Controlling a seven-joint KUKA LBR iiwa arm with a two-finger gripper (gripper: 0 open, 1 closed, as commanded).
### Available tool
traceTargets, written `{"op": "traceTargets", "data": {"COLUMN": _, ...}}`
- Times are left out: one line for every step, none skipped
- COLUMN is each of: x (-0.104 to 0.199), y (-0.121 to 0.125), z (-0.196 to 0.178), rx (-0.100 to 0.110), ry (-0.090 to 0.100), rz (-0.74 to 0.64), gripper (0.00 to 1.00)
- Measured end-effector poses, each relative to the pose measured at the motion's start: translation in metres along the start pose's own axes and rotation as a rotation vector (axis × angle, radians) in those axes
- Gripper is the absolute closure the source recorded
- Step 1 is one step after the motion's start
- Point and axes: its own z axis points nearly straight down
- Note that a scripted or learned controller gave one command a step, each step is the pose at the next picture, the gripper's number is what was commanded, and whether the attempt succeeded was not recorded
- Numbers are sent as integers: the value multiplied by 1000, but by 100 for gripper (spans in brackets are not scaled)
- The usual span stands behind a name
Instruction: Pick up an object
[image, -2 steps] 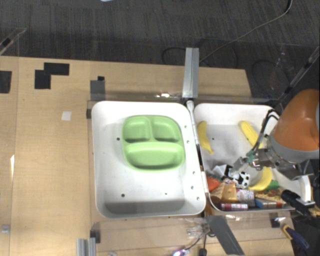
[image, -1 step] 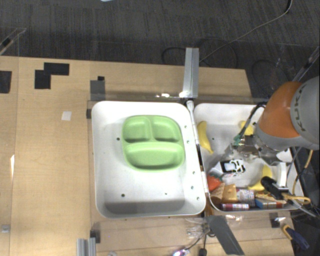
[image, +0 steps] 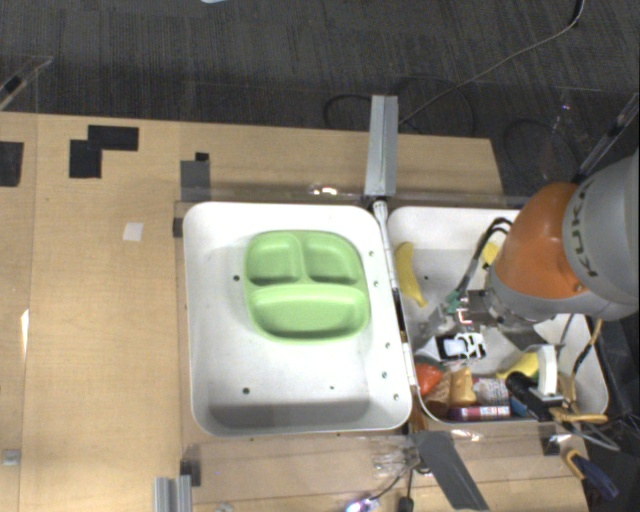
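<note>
My gripper (image: 452, 335) hangs low inside the right bin (image: 432, 232), under the grey arm with the orange band (image: 535, 255). It sits above a pile of small objects at the bin's near side. A yellow banana (image: 406, 273) lies along the bin's left wall, just left of the gripper. A red-orange item (image: 428, 378) and a tan item (image: 461, 384) rest below the gripper near the front wall. A dark flat packet (image: 482, 411) lies along the front edge.
The left bin (image: 215, 400) holds a green divided plate (image: 305, 283). A metal divider bar (image: 381, 150) runs between the bins at the back. Yellow, black and white items (image: 535, 375) crowd the right bin's front right corner, with cables beside them.
</note>
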Motion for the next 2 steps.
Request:
{"op": "traceTargets", "data": {"x": -24, "y": 76, "z": 4, "rx": 7, "ry": 2, "rz": 94, "gripper": 0}}
{"op": "traceTargets", "data": {"x": 18, "y": 84, "z": -93, "rx": 16, "ry": 3, "rz": 198, "gripper": 0}}
